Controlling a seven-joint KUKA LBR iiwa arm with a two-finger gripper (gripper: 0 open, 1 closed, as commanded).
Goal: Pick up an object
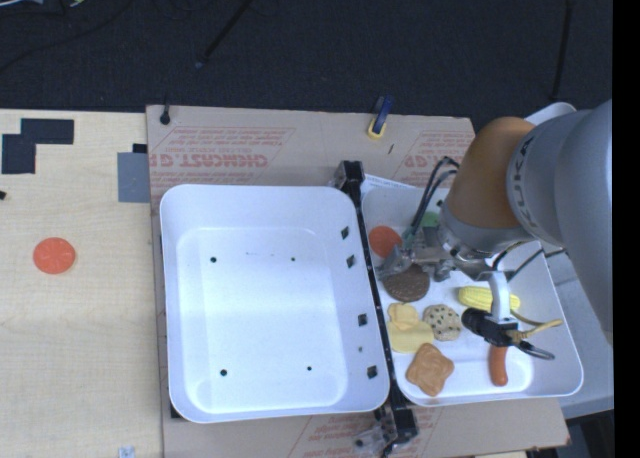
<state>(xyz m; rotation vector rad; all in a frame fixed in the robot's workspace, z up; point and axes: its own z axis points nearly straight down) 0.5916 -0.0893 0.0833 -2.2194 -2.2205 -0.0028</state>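
In the right bin [572,371], nearest the camera, lies a brown toast slice [430,369], with an orange stick-shaped piece [498,368] to its right. Just beyond the toast sit a pale yellow cheese-like piece [404,330] and a chocolate-chip cookie [442,321], side by side. Farther right is a yellow corn cob [472,296]. Beyond the cheese lies a brown disc [407,287]. The gripper [401,262] stands right over the disc's far edge, and whether it is wide or narrow cannot be told. A red-orange round piece [383,240] lies just beyond. The left bin [168,276] touches the right one. The arm [560,186] reaches in from the right.
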